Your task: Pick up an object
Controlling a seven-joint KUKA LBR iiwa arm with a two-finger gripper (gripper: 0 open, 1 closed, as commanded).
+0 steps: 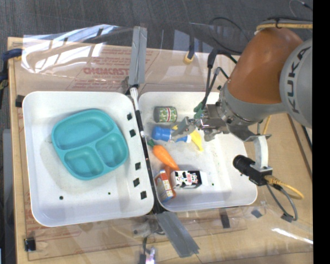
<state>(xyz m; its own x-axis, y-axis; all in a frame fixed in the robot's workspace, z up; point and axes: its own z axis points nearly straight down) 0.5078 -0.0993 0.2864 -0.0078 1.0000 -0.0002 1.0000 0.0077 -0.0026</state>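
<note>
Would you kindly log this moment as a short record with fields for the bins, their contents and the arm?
left bin: holds a teal divided plate
right bin: holds a green can, a blue cup, a yellow piece, a carrot, a red carton and a cow-print carton
arm: reaches in from the right, over the right bin
claw: low over the blue cup and yellow piece; grip unclear

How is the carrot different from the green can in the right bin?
The carrot is orange and tapered; the green can is a short cylinder. The carrot lies at a slant near the bin's middle; the can lies on its side by the far wall. Both rest in the right bin, apart from the tool.
</note>
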